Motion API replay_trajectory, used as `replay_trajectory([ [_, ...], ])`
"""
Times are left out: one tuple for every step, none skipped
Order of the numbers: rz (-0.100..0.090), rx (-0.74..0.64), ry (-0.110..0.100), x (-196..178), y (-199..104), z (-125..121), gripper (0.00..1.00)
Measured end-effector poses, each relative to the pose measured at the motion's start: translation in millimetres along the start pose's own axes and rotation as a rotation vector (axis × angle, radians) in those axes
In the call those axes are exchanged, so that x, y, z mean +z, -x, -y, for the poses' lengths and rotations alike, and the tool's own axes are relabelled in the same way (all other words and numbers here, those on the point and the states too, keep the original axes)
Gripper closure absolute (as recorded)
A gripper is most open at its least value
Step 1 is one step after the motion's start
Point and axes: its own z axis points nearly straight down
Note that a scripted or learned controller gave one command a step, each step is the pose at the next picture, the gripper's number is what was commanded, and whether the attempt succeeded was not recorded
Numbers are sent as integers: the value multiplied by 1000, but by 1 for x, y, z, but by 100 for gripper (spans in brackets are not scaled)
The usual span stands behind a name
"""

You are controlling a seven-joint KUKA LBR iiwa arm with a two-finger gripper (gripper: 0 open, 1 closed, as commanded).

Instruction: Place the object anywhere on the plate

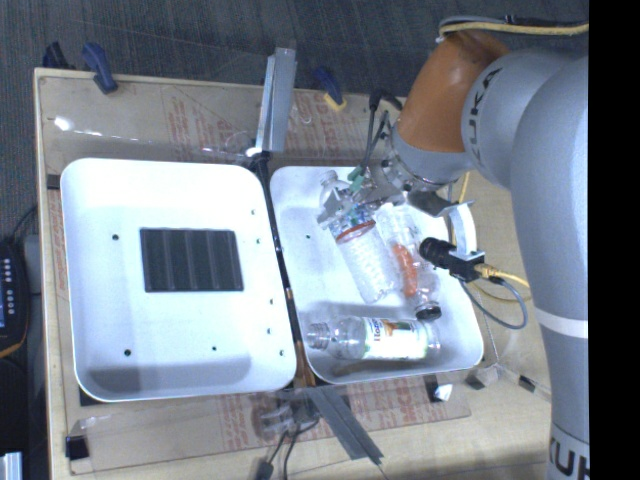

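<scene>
Clear plastic bottles in right bin, dark plate in left bin, transfer not yet made

Item: three clear bottles in the right bin (460, 340) — one with a red-banded label (362, 253) lying slantwise at centre, one with orange contents (408, 263) just beside it on the arm's side, one with a white label (375, 338) flat along the near wall. End effector (362, 190) low over the top of the red-banded bottle, touching or nearly so; whether it is clenched or released cannot be told, and no bottle is seen lifted. Destination: dark ribbed plate (191, 260) in the left bin (90, 368), nothing resting on it. Status, by judgement: grasp stage; lift, crossing and set-down all remain
</scene>
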Motion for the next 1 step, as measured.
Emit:
replay_trajectory([
  [2,-388,2,2,-36,-62,100],
])
